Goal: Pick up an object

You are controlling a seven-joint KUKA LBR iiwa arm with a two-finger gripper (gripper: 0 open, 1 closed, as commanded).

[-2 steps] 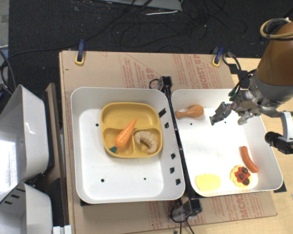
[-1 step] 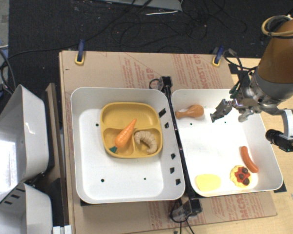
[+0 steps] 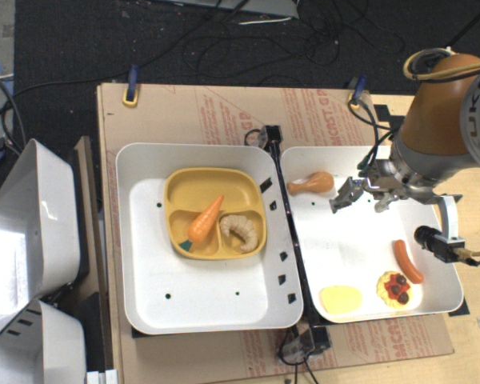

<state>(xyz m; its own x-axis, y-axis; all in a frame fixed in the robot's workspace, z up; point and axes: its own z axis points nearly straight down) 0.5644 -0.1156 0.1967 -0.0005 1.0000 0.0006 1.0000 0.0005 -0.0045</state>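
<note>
- Hovering over the right bin (image 3: 444, 290), my gripper (image 3: 362, 192) sits near the far wall; I can't tell if it's apart or together.
- Chicken drumstick (image 3: 312, 184) lies just left of it, apart.
- Sausage (image 3: 407, 261), yellow disc (image 3: 340, 298) and small pizza (image 3: 395, 288) lie at the near side.
- Left bin (image 3: 144, 290) holds a yellow plate (image 3: 184, 184) with carrot (image 3: 206, 218) and shrimp (image 3: 240, 230).
</note>
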